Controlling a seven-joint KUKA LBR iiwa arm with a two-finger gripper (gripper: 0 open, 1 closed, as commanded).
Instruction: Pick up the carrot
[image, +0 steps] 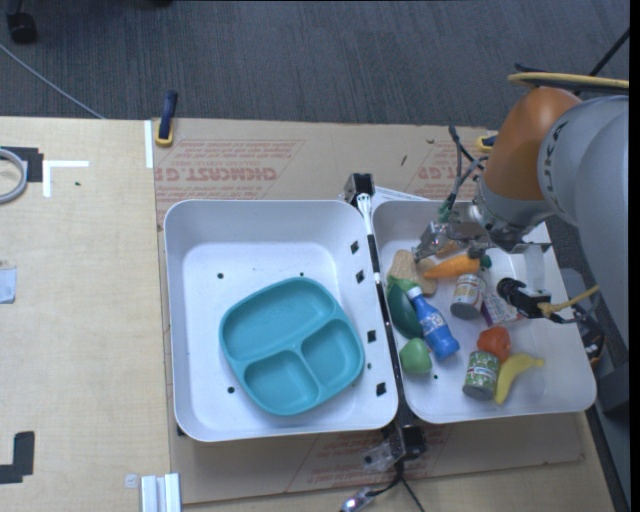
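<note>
The carrot (452, 266), orange and lying roughly left to right, rests in the upper part of the right bin (560, 395). My gripper (443, 244) hangs directly over it, reaching in from the right under the grey wrist and its orange band. The gripper's metal tip is at or just above the carrot's upper edge. The wrist hides where they meet, so I cannot tell whether they touch.
Crowded around the carrot are a tan wedge (402, 266), a dark green vegetable (404, 309), a blue bottle (433, 323), a small can (466, 295), a lime (416, 357), a tomato (493, 340), a green can (482, 372) and a banana (516, 371). The left bin (190, 250) holds a teal divided plate (290, 345).
</note>
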